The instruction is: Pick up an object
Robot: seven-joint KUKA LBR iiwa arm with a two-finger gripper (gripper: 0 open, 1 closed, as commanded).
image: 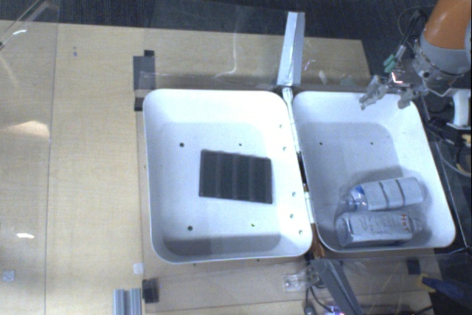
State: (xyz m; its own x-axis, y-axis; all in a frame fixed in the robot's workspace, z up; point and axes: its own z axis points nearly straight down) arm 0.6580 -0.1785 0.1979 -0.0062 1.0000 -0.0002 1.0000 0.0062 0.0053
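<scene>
Here is the arm (451,26) coming in from the side, its orange band bright above the wrist, and the gripper (385,94) hangs over the far rim of the right-hand bin (346,130), up near that bin's back corner. Its two thin fingers (371,94) stand apart with bare bin floor showing between them, nothing caught there. Down at the near end of the same bin lie two clear plastic bottles side by side, well apart from the gripper. The upper bottle (387,194) rests on its side with what looks like a blue cap toward the bin's middle, though the glare makes that hard to swear to. The lower bottle (378,228) lies just beside it, touching or nearly so, close against the bin's near wall. Next door, touching the right-hand bin along a shared edge, sits the left-hand bin (169,122), and flat on its floor lies a dark ribbed rectangular pad (236,176), roughly in the middle. Both bins sit on the pale wooden bench (88,158), with loose cables (450,136) trailing past the right-hand bin's outer side.
</scene>
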